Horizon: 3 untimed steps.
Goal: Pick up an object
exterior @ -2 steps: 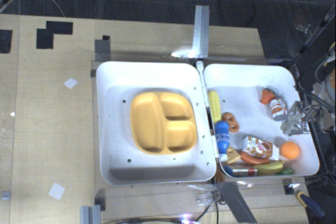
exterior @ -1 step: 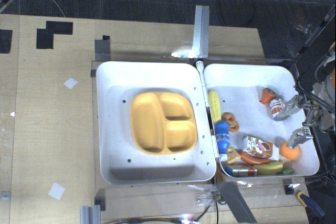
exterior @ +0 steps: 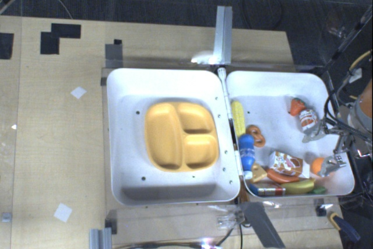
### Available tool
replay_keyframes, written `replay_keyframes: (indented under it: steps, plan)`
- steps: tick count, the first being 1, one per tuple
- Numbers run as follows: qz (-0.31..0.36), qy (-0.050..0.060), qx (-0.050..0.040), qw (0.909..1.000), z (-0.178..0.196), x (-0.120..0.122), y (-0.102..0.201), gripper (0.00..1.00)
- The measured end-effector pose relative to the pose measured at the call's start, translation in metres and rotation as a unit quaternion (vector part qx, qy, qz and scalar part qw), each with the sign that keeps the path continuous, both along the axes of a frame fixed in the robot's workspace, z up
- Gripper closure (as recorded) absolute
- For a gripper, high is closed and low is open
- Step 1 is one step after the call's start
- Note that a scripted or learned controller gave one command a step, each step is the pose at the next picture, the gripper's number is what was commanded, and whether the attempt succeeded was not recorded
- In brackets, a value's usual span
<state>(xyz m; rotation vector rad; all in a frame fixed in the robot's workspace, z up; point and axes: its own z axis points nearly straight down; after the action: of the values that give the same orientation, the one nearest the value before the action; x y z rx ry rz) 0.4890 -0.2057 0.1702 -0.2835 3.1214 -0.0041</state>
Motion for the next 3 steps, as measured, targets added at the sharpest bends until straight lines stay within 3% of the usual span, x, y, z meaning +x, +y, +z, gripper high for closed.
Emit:
replay_keyframes:
  steps: [1,2,3]
  plan:
    - [-0.013,-0.001,-0.0001,0.9999,0.023,0.018,0.0,0.0]
    - [-0.033,0.0,0.0007,0.9995,0.006,0.007,0.001,0.0]
    - [-0.066,-0.001,0.0008,0.9978,0.012,0.005,0.0,0.0]
